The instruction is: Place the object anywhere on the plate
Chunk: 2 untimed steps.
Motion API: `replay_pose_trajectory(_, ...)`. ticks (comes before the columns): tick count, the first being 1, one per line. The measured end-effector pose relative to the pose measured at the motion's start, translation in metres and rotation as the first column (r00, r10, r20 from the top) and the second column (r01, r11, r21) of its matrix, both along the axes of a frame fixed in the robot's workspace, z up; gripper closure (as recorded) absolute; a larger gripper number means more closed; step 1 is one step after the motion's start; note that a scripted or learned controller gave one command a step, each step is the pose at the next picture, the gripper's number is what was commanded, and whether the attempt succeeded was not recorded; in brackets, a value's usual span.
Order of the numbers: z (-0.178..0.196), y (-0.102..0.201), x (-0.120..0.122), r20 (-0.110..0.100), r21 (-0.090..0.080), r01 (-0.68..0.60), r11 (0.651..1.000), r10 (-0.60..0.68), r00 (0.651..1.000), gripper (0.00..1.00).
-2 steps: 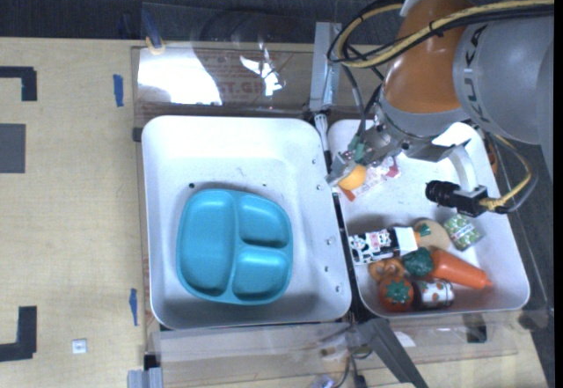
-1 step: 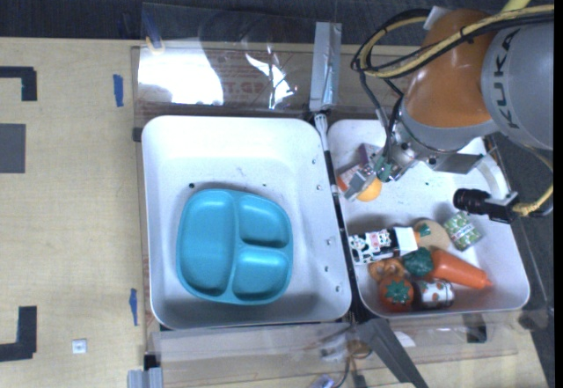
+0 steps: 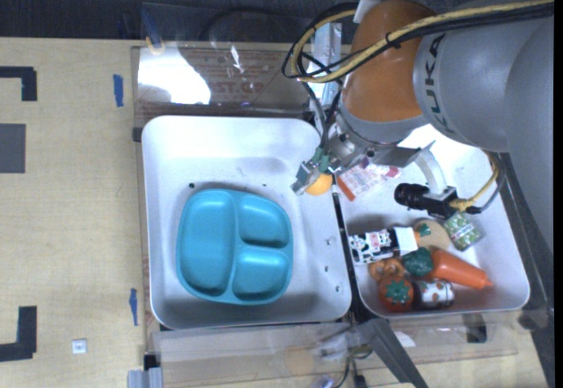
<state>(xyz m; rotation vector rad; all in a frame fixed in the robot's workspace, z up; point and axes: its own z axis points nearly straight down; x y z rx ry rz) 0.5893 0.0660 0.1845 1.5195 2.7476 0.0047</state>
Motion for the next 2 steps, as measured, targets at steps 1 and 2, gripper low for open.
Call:
replay_pose_trajectory(1, -0.048, 0.063, -0.06, -0.007, 0.0, -0.054, 0.999, 0.054, 0.999, 1.0)
replay_pose_trajectory(2, -0.06, 0.034, -0.087, 0.044, 0.01, -0.088, 0.996, 0.087, 0.995, 1.0)
